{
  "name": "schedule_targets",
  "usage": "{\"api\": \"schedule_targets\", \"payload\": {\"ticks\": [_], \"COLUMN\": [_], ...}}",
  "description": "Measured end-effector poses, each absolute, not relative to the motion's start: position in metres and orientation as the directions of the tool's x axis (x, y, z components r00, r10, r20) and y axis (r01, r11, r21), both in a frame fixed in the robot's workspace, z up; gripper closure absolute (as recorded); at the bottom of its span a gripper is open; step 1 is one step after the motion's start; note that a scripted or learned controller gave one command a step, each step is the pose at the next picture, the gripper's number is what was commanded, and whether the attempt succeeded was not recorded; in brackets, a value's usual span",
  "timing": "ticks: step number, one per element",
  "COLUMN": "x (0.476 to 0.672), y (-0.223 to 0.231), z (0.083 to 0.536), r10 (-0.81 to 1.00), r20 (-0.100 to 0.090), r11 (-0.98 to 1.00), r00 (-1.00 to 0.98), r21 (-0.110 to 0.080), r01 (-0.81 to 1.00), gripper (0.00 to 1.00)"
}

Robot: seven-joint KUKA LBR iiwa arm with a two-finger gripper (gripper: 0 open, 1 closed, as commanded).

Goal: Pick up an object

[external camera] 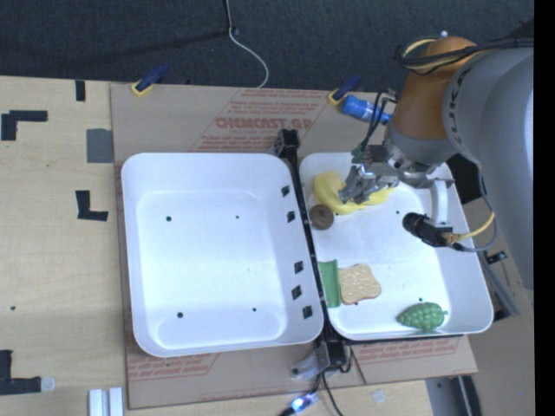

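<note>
Claw (358,186) is hanging low over the far part of the right-hand bin (390,250), right on top of the yellow banana (329,189). Can't tell whether it's clenched or released.

Banana is lying near the bin's far rim and the inner wall btw. the two bins. Just in front of it, a small brown round obj. (322,217) is sitting by that same wall. Bare white floor is stretching from there toward the near side.

A green strip (328,282) is hugging the inner wall w/ a tan cracker (358,284) touching it. A green bumpy obj. (422,316) is sitting at the near rim.

Left-hand bin (208,258) is lying alongside on the counter (52,258).
</note>
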State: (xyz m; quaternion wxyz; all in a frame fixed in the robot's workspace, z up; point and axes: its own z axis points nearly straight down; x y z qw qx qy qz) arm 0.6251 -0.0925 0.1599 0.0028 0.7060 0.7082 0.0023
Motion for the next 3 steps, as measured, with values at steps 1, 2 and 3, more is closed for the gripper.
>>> {"api": "schedule_targets", "payload": {"ticks": [1,2,3], "x": [0.580,0.644,0.662], "y": [-0.098,-0.093,-0.096], "z": [0.082,0.084,0.084], "r10": [1.000,1.000,1.000], "r20": [0.000,-0.001,0.000], "r11": [-0.002,0.003,0.003], "r00": [0.002,-0.003,-0.003], "r21": [-0.002,0.002,-0.001], "r01": [1.000,1.000,1.000], "gripper": [1.00,1.00,1.00]}}
